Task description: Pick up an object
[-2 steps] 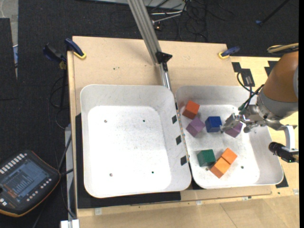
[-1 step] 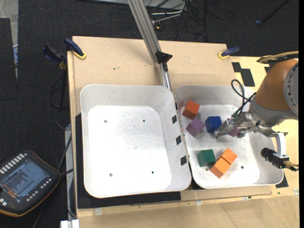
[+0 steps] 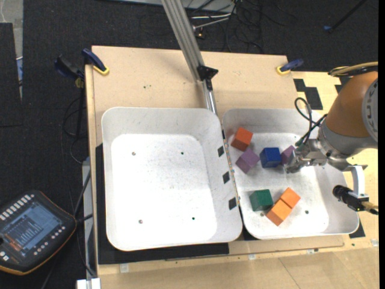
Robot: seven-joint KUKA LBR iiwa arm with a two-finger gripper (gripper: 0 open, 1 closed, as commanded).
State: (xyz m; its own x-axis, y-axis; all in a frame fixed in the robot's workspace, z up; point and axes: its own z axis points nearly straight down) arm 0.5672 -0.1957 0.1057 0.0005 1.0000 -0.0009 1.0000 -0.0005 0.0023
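Note:
In the right bin (image 3: 313,218) lie several blocks: an orange one (image 3: 242,138) at the back, a light purple one (image 3: 247,160), a blue one (image 3: 271,157), a green one (image 3: 261,199), and two orange ones (image 3: 284,206) touching each other at the front. A darker purple block (image 3: 288,154) sits just right of the blue one. My gripper (image 3: 295,162) is low in the bin, right against that purple block, reaching in from the right. The wrist hides much of the block and the fingertips.
The left bin (image 3: 159,173) lies beside the right one. A metal pole (image 3: 183,32) slants down to the bins' shared back edge. Blue clamps (image 3: 93,62) hold the board's back corners. A teach pendant (image 3: 30,230) rests at lower left.

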